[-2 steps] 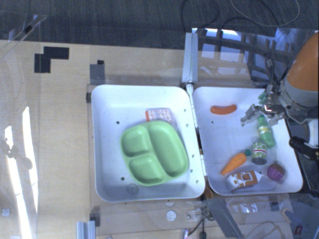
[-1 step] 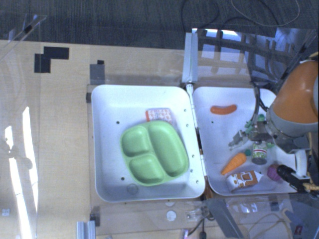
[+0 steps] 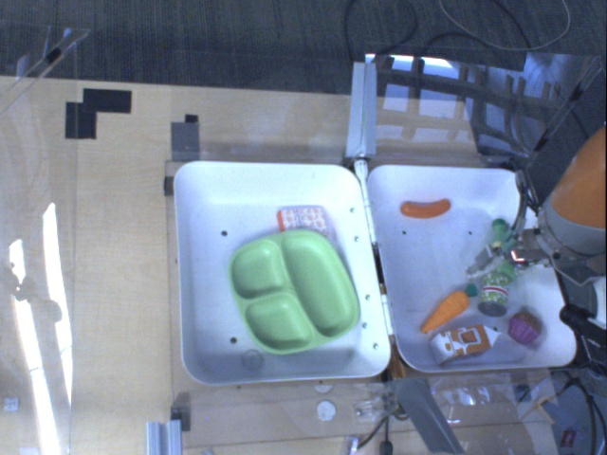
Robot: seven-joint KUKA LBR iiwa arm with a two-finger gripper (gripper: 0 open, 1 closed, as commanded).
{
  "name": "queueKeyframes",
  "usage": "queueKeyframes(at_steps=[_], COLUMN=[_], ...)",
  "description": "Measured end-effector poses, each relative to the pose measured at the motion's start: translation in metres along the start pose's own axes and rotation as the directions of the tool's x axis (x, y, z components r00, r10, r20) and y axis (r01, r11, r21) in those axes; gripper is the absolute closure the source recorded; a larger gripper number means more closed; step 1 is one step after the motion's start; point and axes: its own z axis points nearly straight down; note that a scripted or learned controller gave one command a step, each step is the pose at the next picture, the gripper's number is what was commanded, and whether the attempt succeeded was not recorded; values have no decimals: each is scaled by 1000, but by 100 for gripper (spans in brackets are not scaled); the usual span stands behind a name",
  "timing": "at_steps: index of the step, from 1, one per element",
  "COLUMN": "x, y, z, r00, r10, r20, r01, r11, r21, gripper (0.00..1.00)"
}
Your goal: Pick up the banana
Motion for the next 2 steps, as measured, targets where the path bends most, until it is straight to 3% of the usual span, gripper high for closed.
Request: queueKeyframes(at_steps=[1, 2], x=[70, -1], y=[13, 40], z=[18, -19], r00=[983, 940], r10=[-182, -341], r20=[-2, 1], r01=[182, 341], r11=[983, 940], r21=[-1, -2], gripper=[0, 0])
